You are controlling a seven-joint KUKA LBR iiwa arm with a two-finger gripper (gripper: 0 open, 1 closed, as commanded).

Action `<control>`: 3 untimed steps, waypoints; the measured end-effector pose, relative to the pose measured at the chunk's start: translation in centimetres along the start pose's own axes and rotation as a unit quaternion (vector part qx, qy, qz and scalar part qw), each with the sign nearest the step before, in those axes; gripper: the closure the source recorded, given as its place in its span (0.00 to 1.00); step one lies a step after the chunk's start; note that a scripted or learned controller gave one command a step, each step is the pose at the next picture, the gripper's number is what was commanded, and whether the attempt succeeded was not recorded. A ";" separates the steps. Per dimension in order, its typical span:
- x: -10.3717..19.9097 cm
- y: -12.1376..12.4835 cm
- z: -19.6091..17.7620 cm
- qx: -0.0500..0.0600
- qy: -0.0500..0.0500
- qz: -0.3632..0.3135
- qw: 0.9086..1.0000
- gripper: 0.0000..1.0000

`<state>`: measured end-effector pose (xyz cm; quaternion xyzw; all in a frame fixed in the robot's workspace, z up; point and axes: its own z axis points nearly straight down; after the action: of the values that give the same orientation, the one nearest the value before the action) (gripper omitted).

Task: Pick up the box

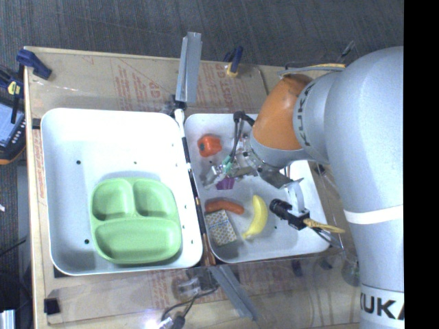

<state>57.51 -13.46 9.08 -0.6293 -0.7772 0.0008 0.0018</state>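
The box (221, 227) is a small speckled carton lying at the near left of the right bin (302, 249), beside its left wall. My gripper (225, 168) hovers over the middle left of that bin, farther back than the box and apart from it. It sits just above a small purple object (225, 182). The arm's grey and orange wrist (278, 125) hides the back right of the bin.
In the right bin a red sausage (224, 205) lies just behind the box, a yellow banana (257, 216) to its right, and an orange-red pepper (210, 144) at the back left. The left bin (68, 149) holds a green divided tray (136, 221).
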 end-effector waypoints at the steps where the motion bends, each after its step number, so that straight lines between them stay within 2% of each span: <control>1: -0.1 0.0 -1.0 0.001 0.000 -0.001 1.000 1.00; 2: 4.1 -9.2 -14.4 -0.001 -0.001 -0.067 0.998 1.00; 3: 11.5 -5.1 -17.9 -0.001 -0.001 -0.090 0.996 1.00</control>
<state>50.25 -3.32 26.97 -0.5567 -0.8307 0.0002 0.0005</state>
